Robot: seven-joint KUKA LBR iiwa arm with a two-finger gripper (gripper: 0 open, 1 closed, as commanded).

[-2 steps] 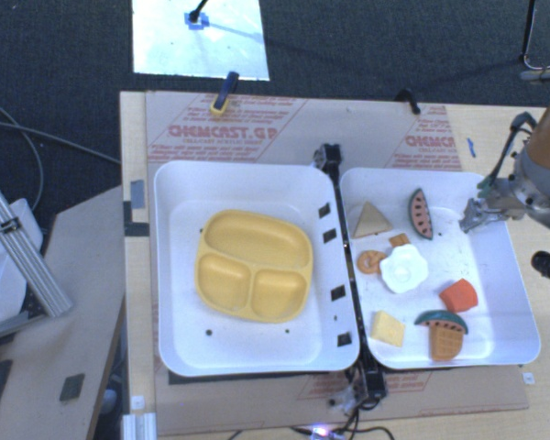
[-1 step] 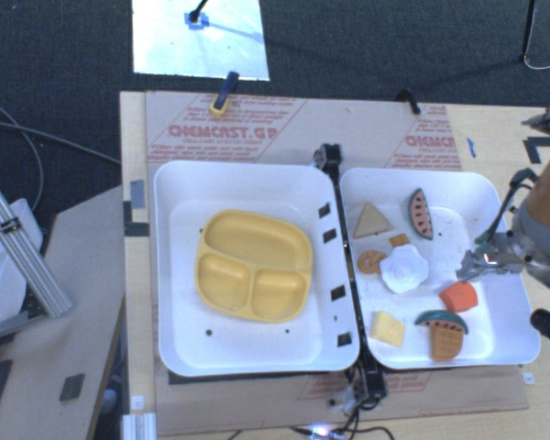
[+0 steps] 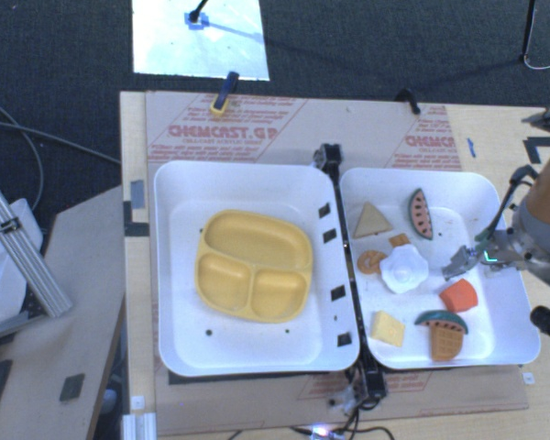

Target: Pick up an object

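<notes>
The tool (image 3: 465, 262) hangs low over the right bin (image 3: 504, 337), and I cannot tell how wide it stands; the nearest thing is the orange block (image 3: 459, 295), just beside it at about 6 o'clock, squat with no clear long axis. That bin also holds a white lump (image 3: 403, 269) at the tool's 9 o'clock, a watermelon slice (image 3: 421, 214) at 11 o'clock, and a tan wedge (image 3: 373, 220). The left bin (image 3: 179, 328) carries a yellow divided tray (image 3: 253, 265).

Left bin (image 3: 174, 273): held a yellow divided tray (image 3: 253, 265).
Cardboard sheet (image 3: 284, 126): lay under both bins.
Floor: dark carpet (image 3: 55, 44), a pale square sheet (image 3: 200, 26).
</notes>
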